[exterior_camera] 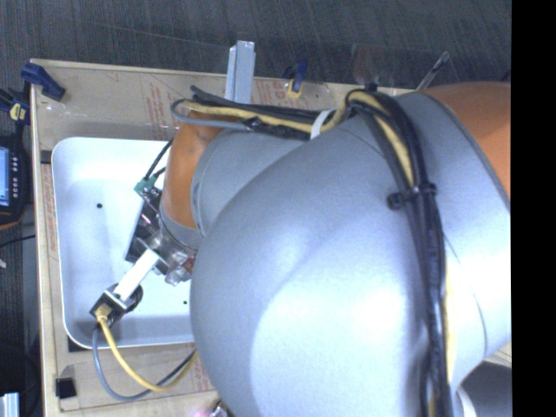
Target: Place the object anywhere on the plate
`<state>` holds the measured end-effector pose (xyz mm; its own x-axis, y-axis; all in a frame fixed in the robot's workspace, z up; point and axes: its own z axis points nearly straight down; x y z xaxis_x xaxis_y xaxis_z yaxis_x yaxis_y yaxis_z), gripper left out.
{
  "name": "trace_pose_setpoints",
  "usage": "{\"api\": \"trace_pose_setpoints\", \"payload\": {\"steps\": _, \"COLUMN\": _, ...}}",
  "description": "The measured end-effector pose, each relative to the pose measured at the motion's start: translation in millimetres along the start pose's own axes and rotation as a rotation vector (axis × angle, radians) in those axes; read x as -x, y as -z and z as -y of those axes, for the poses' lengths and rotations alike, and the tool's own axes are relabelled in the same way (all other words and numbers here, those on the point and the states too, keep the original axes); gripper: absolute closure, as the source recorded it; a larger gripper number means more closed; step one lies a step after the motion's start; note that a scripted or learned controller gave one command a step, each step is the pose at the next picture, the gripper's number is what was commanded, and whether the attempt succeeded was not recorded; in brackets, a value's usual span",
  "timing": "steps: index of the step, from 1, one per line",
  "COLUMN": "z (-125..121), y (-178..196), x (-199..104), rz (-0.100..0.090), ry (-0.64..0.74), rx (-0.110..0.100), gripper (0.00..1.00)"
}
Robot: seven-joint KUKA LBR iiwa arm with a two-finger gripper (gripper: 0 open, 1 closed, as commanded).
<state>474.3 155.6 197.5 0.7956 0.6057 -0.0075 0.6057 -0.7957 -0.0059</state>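
My gripper (pixel 144 222) hangs low over the middle of the left white bin (pixel 82 233), at the end of the orange-banded wrist (pixel 178 185). It is seen from behind and above, as a dark body with a small green part at its top. The big grey arm (pixel 347 268) covers most of the view, hiding the right bin and the right part of the left bin. The bare bin floor to the left of the gripper shows two small dark specks and nothing else.
The wooden bench frame (pixel 113 85) runs around the bin, with blue clamps (pixel 39 78) at its back left corner. A dark device (pixel 10 176) sits off the left edge. A metal post (pixel 241 69) stands at the back.
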Motion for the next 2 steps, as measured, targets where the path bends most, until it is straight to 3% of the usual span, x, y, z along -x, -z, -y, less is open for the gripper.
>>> {"api": "trace_pose_setpoints", "payload": {"steps": 1, "z": -13.9, "y": 87.5, "x": -3.0, "rz": -0.006, "ry": 0.128, "rx": 0.002, "gripper": 1.0}}
{"api": "trace_pose_setpoints", "payload": {"steps": 2, "z": -74.3, "y": 66.5, "x": 3.6, "rz": -0.001, "ry": 0.178, "rx": -0.002, "gripper": 1.0}}
